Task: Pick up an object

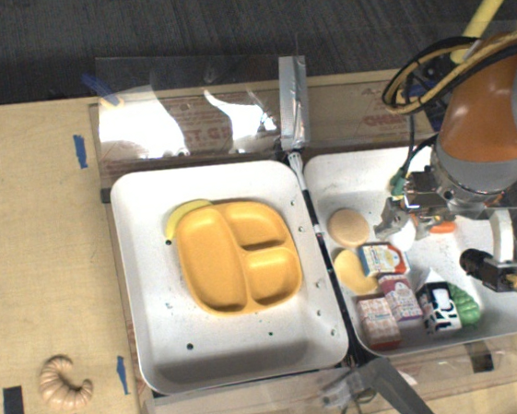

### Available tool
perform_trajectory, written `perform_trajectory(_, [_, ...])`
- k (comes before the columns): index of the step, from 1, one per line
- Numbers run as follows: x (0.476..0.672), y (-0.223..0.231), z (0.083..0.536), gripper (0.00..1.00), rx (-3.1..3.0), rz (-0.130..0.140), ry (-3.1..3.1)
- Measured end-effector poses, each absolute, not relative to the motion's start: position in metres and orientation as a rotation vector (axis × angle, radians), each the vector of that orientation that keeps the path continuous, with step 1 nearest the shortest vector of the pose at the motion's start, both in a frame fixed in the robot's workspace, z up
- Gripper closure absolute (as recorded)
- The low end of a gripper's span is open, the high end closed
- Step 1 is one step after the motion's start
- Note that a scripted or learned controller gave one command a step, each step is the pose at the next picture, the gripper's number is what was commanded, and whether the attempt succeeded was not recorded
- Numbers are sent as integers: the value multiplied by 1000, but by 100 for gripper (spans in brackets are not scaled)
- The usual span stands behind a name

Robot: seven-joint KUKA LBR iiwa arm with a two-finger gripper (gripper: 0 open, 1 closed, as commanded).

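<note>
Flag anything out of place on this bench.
A croissant lies on the bench left of both bins, apart from the other items. In the left bin, a yellow piece pokes out from under the orange tray.

A tray (236, 255) lay in the left bin (143, 289). Packets (389, 312) crowded the right bin (503, 317). A croissant (65, 381) sat far left.

yellow divided tray (238, 256) fills the left bin (139, 261); arm (482, 130) over the right bin (508, 317) (cluttered with small packets).
</note>
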State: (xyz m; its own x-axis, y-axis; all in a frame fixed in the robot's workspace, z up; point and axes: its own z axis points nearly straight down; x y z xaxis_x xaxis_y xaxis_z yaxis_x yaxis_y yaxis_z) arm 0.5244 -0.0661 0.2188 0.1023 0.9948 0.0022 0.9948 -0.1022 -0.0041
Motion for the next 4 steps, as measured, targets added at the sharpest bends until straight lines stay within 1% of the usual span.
perform_trajectory(1, [519, -93, 228, 100, -2290, -1, -2152])
perform_trajectory(2, [492, -64, 231, 100, -2068, 1, -2361])
perform_trajectory(3, [480, -40, 227, 100, -1707, 0, -2635])
perform_trajectory(4, [480, -15, 257, 100, -2316, -2, -2126])
